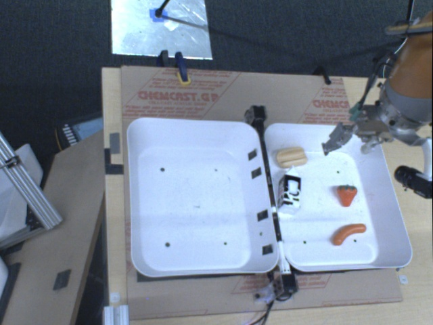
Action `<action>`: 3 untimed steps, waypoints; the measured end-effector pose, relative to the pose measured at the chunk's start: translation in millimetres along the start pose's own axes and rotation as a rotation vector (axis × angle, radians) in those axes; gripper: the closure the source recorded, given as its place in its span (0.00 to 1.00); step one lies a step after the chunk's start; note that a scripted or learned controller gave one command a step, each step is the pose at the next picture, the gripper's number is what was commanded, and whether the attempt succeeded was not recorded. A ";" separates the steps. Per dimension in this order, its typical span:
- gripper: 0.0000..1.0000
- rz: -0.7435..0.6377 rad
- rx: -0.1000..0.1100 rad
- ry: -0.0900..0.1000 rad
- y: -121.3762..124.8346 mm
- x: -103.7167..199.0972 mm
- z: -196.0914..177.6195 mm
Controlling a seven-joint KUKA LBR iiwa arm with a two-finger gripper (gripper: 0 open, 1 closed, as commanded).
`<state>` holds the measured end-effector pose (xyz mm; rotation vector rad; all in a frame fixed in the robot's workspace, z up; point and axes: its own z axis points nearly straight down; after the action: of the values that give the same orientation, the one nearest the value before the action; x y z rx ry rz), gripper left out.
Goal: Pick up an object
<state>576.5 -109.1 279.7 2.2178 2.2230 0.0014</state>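
Lowest in the right bin [399, 249], and so closest to the camera, an orange sausage [348, 233] is seen: a smooth, curved, glossy cylinder lying flat, its long axis running left to right and rising a little toward the right end. Just above it a small red strawberry [347, 195] is set, rounded and tapering, with a green cap at its top and its tip pointing down toward the sausage; the two are near but apart. To the left, close to the divider between the bins, a small black-and-white box [291, 191] is placed, printed with white marks, its long axis roughly upright in the view. Above that a pale tan bun [291, 157] is laid, an oblong with rounded ends and a matt surface, its long axis left to right.

All four things are carried by the right bin, a shallow white plastic tray with rounded corners. A like left bin [145, 137] adjoins it, its floor dotted with small dark holes. Both are borne by a brown cardboard sheet [223, 90] with red print on the worktop.

At the right bin's upper edge the grey end effector [336, 139] is held, well apart from the bun; whether its fingers are wide or narrow cannot be told.
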 end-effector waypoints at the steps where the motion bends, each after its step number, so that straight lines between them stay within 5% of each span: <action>1: 1.00 -0.003 -0.004 0.000 0.9 0.2 -11.2; 2: 1.00 -0.009 -0.005 0.002 33.0 68.8 -43.0; 3: 1.00 -0.004 0.000 0.002 -27.5 82.5 -56.7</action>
<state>548.7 -26.7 336.3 2.2145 2.2285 0.0034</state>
